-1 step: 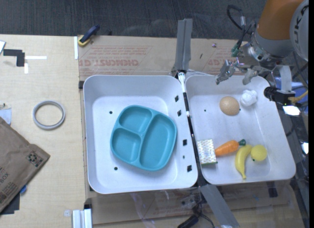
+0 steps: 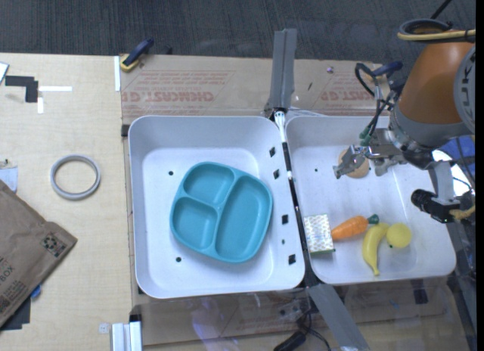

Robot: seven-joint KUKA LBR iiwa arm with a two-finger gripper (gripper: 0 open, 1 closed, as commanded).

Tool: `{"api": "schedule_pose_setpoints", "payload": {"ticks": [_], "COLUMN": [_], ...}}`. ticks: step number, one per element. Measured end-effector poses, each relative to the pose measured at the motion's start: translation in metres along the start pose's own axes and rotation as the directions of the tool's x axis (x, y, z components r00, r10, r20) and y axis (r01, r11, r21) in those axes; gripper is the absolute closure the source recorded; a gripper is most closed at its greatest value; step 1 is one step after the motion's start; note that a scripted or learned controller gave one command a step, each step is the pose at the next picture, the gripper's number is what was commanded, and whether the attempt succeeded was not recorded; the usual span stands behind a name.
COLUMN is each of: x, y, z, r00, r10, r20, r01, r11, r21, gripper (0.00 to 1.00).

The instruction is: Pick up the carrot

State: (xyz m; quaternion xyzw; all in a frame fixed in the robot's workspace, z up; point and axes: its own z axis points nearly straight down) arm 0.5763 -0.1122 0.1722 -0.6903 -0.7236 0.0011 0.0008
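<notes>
Far left on your bench (image 2: 68, 115): a roll of tape (image 2: 76, 176) lying flat, and a brown cardboard piece (image 2: 26, 255) below it at the edge.

Left bin (image 2: 144, 206): a blue divided plate (image 2: 221, 212) sits near the middle, three compartments, nothing in them.

Right bin (image 2: 318, 145): along the near side you have a yellow-green sponge (image 2: 319, 234) against the dividing wall. Just right of it lies the carrot (image 2: 351, 228), flat on the bin floor, long axis running left-right with a slight upward tilt to the right; tapered tip points left toward the sponge, green stub end points right. Beside that stub, a banana (image 2: 372, 246) and a lemon (image 2: 399, 236), the two touching or nearly so.

The hand (image 2: 353, 163) hangs over the far part of the right bin, well apart from the carrot. You cannot tell from here whether it is wide or narrow.
</notes>
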Motion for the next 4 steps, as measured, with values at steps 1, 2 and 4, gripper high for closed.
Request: {"api": "schedule_pose_setpoints", "payload": {"ticks": [1,2,4], "x": [-0.002,0.001,0.060], "y": [-0.044,-0.096,-0.072], "z": [0.081,0.081,-0.019], "r00": [1.000,0.928,0.965], "r10": [-0.026,-0.373,-0.264], "r20": [0.000,-0.001,0.001], "r01": [0.026,0.373,0.264], "r11": [1.000,0.928,0.965], "r21": [-0.001,-0.002,-0.002], "gripper": [0.00,0.00,1.00]}}
